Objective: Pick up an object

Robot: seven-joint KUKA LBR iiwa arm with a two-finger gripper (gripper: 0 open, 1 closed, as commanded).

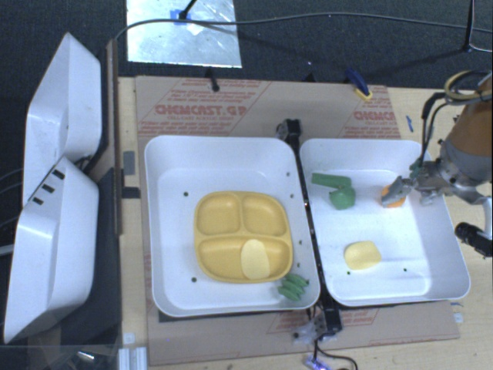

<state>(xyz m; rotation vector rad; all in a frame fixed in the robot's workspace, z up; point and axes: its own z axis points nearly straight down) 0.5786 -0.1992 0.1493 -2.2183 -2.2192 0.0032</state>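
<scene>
From above, the gripper hangs low over the right bin, its fingers apparently pinching a small orange object by one edge, a hold shallow enough that, on a lift, the piece could slip back beside the green block.

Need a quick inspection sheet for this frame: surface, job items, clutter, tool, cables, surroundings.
Surface: left bin and right bin side by side on a printed board.
Job's things: yellow divided plate holding a pale yellow piece, green ridged item in left bin; green block, yellow lump, small orange item in right bin.
Clutter: nothing seen.
Tool: tool over right bin, beside the orange item.
Cables: black cable across the floor.
Surroundings: metal sheet, white casing at left.
</scene>
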